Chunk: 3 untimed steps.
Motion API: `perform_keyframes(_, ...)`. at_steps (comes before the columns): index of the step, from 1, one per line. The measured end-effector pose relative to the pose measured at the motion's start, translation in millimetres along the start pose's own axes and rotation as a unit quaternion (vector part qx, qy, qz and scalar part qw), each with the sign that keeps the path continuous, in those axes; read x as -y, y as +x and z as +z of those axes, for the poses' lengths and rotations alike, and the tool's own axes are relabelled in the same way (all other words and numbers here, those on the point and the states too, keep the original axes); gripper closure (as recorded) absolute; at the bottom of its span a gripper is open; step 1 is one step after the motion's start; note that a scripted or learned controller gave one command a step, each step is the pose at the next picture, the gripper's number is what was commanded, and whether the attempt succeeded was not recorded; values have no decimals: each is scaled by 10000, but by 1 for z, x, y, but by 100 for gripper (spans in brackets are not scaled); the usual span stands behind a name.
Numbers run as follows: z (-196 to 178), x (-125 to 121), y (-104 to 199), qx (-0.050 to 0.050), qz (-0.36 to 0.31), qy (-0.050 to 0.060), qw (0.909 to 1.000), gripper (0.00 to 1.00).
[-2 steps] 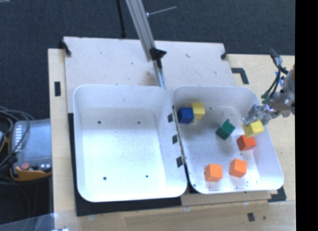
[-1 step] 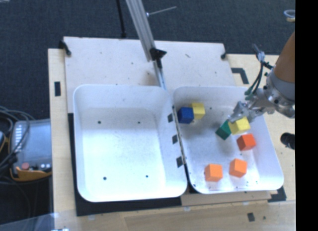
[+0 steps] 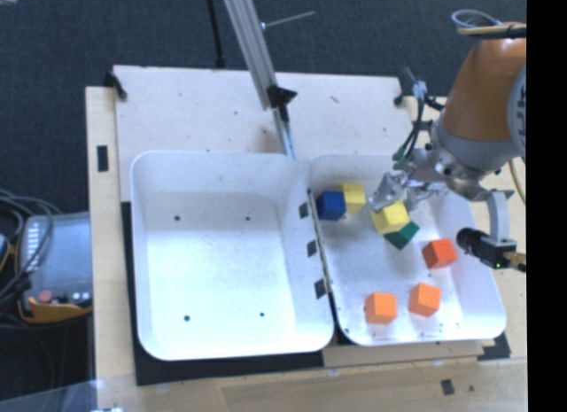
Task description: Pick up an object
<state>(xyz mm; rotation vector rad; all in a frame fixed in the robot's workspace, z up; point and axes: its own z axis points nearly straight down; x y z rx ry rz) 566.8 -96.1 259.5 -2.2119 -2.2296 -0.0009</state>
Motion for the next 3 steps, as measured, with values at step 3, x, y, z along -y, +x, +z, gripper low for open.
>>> perform_keyframes(3, 9, -61, 151, 1, 5, -8, 10000, 100)
